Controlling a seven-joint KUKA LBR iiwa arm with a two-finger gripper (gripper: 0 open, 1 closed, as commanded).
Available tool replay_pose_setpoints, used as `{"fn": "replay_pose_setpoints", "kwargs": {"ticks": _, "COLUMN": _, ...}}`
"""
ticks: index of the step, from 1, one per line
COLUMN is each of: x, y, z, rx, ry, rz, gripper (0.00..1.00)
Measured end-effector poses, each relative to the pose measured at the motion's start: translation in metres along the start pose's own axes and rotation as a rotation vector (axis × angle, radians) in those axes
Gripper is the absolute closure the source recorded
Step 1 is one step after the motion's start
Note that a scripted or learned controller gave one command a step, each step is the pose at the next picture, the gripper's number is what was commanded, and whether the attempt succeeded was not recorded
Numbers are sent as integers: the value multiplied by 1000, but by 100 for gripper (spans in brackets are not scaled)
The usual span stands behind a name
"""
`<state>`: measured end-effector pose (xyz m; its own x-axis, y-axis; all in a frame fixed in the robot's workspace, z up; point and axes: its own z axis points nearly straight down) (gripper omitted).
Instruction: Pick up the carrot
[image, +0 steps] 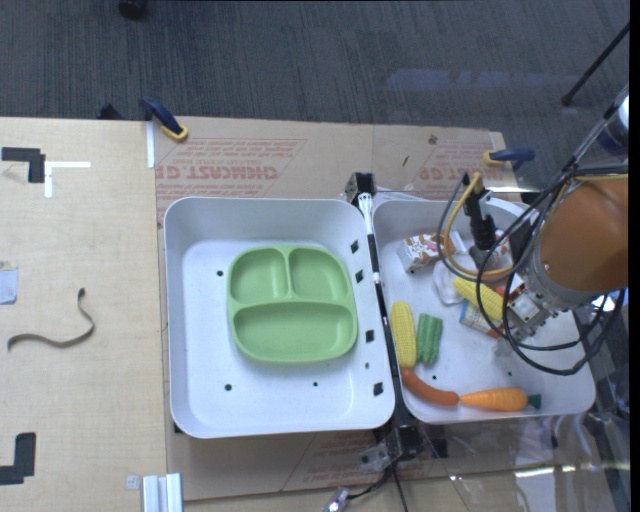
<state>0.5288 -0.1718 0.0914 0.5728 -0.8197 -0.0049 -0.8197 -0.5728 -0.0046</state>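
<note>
Reporting from my gripper (515, 312) outward: it hangs over the right side of the right bin (470, 355), half buried in cables. I cannot tell from this view whether it is spread or closed. Nothing can be made out held in it.

Items nearest the gripper:
- A yellow piece (474, 292) lies just beside it, toward the bin's middle and partly under the cables.
- A printed packet (424, 250) sits further off, toward the far wall.

Task item:
- The carrot (493, 400) lies flat near the front wall of the right bin, with its green end pointing right.
- It is apart from the gripper and nearer the camera.
- Its left tip meets, or all but meets, a red sausage (430, 389) lying in line with it.

Other contents:
- A corn cob (403, 332) and a green pod (429, 338) lie side by side near the left wall of the same bin.
- They are clear of the carrot.
- The left bin (200, 350) holds a green divided plate (293, 303).

Finding on progress:
- The carrot rests on the bin floor, not grasped and not lifted.
- In my judgement the whole pick remains to be done: travel toward the front wall, descent over the carrot's body, closure and lift.
- The sausage at its tip should be avoided by taking the carrot mid-length.
</note>
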Motion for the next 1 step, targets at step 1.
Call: {"fn": "replay_pose_setpoints", "kwargs": {"ticks": 1, "x": 0, "y": 0, "z": 0, "rx": 0, "ry": 0, "rz": 0, "gripper": 0}}
